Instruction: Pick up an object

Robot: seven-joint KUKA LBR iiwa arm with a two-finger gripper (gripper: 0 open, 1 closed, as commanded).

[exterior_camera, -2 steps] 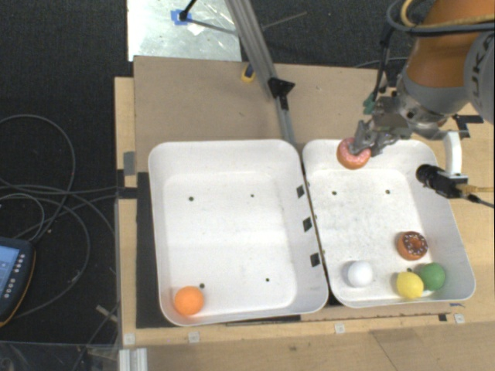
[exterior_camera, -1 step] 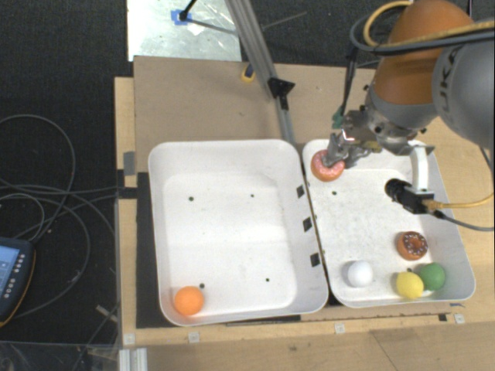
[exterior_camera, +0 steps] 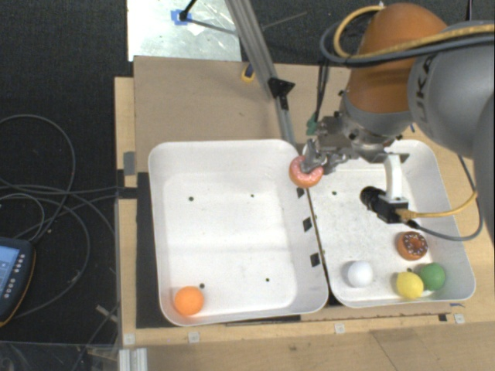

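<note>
Donut: pink-frosted donut (exterior_camera: 305, 173), at the gripper's tip, over the seam where the two bins meet, far end.
Gripper: gripper (exterior_camera: 311, 159) right above the donut, touching or nearly so; whether it is wide, narrow or clamped on the donut cannot be told from this slant.
Step in hand: judged to be the lift or carry of the donut; hold unconfirmed.
Doing it well: rise straight and slowly; keep clear of both bin rims; check that the donut comes up with the tool.
Right bin (exterior_camera: 448, 207): brown donut (exterior_camera: 412, 245), white ball (exterior_camera: 358, 273), yellow ball (exterior_camera: 409, 284), green ball (exterior_camera: 433, 275), near end.
Left bin (exterior_camera: 232, 207): orange ball (exterior_camera: 188, 301), near left corner.
Risk: round ring may slip and drop on the seam.
</note>
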